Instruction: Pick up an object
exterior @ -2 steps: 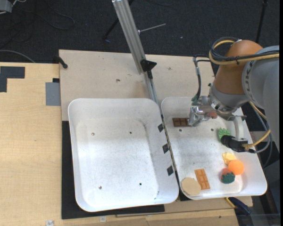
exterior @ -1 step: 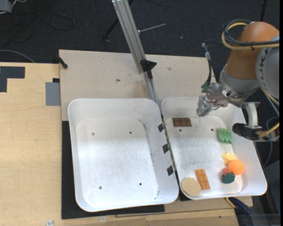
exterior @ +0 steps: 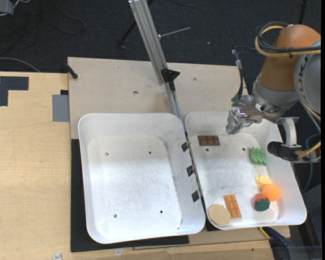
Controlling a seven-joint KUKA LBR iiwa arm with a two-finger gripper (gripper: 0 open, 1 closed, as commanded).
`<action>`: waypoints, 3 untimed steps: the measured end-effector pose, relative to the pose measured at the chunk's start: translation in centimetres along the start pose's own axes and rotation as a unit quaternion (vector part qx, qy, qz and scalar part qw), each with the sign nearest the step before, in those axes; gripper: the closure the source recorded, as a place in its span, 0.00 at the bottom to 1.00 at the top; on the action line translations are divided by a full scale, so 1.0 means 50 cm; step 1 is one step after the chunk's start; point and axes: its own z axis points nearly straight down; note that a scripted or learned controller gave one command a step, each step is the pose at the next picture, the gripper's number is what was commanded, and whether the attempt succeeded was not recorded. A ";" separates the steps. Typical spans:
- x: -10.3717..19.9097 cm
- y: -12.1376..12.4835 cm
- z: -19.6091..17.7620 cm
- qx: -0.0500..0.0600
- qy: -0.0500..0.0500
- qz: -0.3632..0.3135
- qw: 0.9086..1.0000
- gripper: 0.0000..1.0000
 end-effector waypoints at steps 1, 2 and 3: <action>0.120 0.003 0.008 0.001 0.002 -0.001 1.000 1.00; 0.245 0.003 0.000 0.001 0.001 -0.002 1.000 1.00; 0.356 0.007 -0.034 0.000 0.001 -0.001 1.000 1.00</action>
